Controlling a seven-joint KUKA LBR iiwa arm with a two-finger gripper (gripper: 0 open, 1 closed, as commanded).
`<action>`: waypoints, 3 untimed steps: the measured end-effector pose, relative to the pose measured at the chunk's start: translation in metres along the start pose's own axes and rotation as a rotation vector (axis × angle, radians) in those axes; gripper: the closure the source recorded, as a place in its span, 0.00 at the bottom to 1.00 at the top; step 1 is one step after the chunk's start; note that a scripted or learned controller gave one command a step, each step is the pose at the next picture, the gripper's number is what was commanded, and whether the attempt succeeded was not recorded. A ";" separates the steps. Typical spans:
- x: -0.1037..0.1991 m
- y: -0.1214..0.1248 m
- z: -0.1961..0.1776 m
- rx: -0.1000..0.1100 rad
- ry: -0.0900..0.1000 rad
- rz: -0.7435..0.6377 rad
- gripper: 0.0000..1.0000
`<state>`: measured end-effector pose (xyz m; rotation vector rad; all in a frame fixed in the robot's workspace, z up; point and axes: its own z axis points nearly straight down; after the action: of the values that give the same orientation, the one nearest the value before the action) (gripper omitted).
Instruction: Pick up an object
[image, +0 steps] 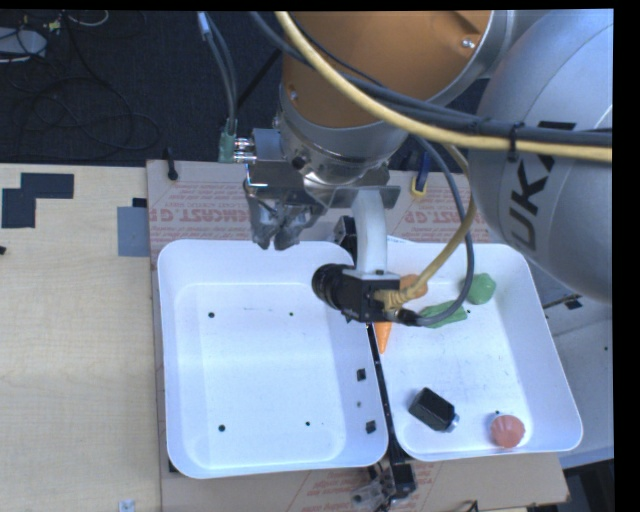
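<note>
Poised over the left bin's (190, 300) far rim: gripper (280, 232), finger state impossible to tell. Below and right of it, an orange cone (382, 336); farther right, a green piece (482, 289); nearest camera, black block (433, 409) and pink ball (507, 430).

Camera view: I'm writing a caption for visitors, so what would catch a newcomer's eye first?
The big grey arm with its orange band looms from the top right, and its gripper hangs over the left bin's far rim. In the right bin lie a black block, a reddish round piece and a green piece.
</note>
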<state>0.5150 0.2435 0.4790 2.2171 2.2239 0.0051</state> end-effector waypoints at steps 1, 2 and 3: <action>0.001 0.029 -0.053 0.002 -0.001 0.003 1.00; 0.000 0.076 -0.058 0.005 -0.004 0.004 1.00; 0.001 0.076 -0.058 0.007 -0.003 0.000 1.00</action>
<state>0.5909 0.2444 0.5369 2.2193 2.2251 -0.0060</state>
